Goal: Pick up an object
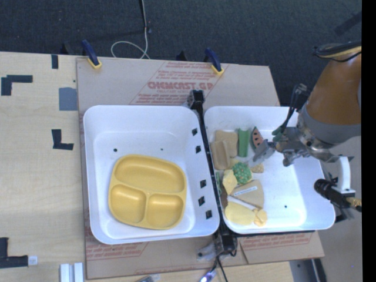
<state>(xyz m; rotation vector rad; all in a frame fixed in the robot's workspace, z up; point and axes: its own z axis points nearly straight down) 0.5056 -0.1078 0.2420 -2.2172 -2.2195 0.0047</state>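
We see the pincer (265, 150) hanging over the right bin (294, 207), at the end of the grey arm with its orange band (335, 93) that reaches in from the right. Its fingers are small and dark against the white floor, and we cannot tell whether they stand open or closed; nothing shows between them.

Just to the left of the pincer lies a small dark wedge with a reddish face (257, 136), and beside that, a little farther left, a green block (242, 142) standing lengthwise. Farther left again sit two tan blocks (222, 147), close to the wall shared by the bins. Below and to the left of the pincer we find a green knobbly piece (241, 172), with a small yellow bit (258, 168) just beside it. Lower still, toward the near edge of that bin, lies a heap of pale yellow food-shaped pieces (239, 213) and a tan wedge (251, 196) with a white strip across it.

Well to the left of the pincer, across the divider, the left bin (100, 128) holds a yellow tray (147, 191) with three compartments. Both bins rest on a cardboard sheet (176, 84) held to the bench (35, 157) by two blue-and-yellow clamps (91, 55) at its far edge.
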